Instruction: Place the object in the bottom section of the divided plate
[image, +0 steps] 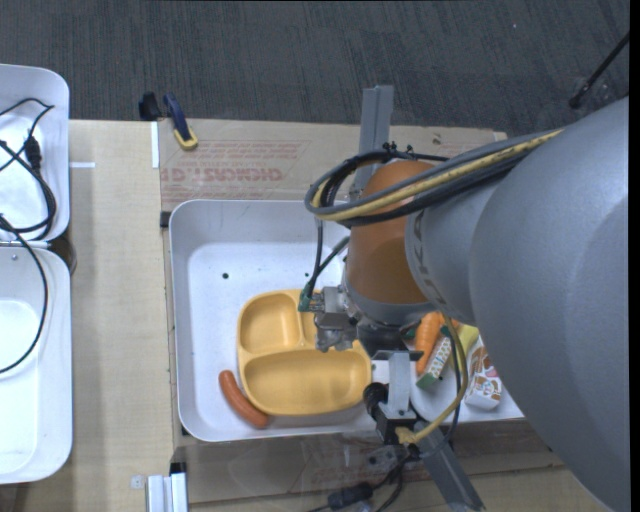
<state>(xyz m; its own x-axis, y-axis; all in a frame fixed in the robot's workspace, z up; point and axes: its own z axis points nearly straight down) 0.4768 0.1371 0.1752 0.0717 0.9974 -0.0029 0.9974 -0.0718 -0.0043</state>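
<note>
White bin (200, 300) sits mid-frame on a cardboard sheet (240, 165). Yellow divided plate (300, 365) lies in the bin's lower half, toward 6 o'clock of the bin. Plate has smaller sections at the top and one large bottom section (300, 385), which looks bare. A sausage (243, 399) lies on the bin floor at about 8 o'clock of the plate, touching or just beside the plate's lower-left rim, outside it.

Grey arm (560, 300) with orange band (385, 240) comes in from 3 o'clock and covers the bin's right side. Black and yellow cables (400, 190) loop over the wrist. The gripper (335, 330) hangs over the plate's right edge, near the divider between upper and lower sections. Can't tell how far apart its fingers are or whether anything is between them; the wrist blocks the view.

At 3 o'clock of the plate, partly under the arm, an orange carrot-like thing (430, 335) and a printed packet (482, 380) lie at the bin's right rim. Blue-and-yellow clamp (178, 122) at 11 o'clock on the cardboard edge. Second white bin (35, 400) at 9 o'clock, with black cable (30, 190) in it.
</note>
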